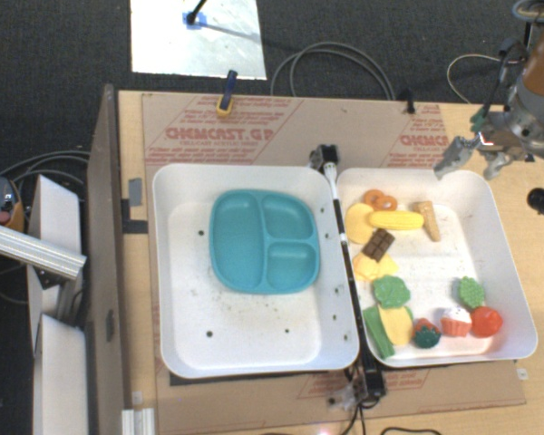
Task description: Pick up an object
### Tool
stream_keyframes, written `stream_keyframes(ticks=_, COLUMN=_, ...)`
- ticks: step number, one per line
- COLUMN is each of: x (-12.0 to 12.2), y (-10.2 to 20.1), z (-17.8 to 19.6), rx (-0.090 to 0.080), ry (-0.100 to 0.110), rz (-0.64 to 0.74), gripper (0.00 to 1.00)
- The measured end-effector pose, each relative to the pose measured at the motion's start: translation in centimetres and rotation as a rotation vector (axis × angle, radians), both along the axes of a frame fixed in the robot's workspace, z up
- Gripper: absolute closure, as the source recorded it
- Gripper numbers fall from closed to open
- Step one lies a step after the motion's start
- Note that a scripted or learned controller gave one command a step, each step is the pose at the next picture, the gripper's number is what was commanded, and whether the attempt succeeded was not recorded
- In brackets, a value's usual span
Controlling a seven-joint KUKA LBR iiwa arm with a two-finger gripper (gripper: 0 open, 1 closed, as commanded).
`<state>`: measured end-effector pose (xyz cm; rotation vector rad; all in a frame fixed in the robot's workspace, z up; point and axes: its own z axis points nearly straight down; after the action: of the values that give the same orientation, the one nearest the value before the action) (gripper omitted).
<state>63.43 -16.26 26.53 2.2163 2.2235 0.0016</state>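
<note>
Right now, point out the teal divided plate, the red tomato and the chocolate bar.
teal divided plate [264, 241], camera view, centre divider.
red tomato [486, 321], camera view, its middle.
chocolate bar [378, 242], camera view, top face.

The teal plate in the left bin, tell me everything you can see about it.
The teal plate is a rounded rectangle that looks like smooth plastic, divided into three compartments: one long section along its left side and two smaller ones on the right. It lies flat, right side up, on the floor of the left bin, toward the back. Nothing sits in it or touches it.
</note>
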Motion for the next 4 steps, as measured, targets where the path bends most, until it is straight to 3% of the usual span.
stream_keyframes(ticks=1, x=-1.2, y=0.9, z=-6.3, rx=0.002, ry=0.005, rz=-0.002, gripper=0.00)
stream_keyframes(ticks=2, x=-0.5, y=-1.0, z=-15.6, rx=0.001, ry=0.006, rz=-0.003, gripper=0.00)
stream_keyframes(ticks=3, x=-0.1, y=-2.8, z=-18.0, rx=-0.001, ry=-0.003, rz=-0.002, gripper=0.00)
stream_keyframes(ticks=4, x=-0.1, y=-2.7, z=-17.0, rx=-0.001, ry=-0.003, rz=-0.001, gripper=1.00)
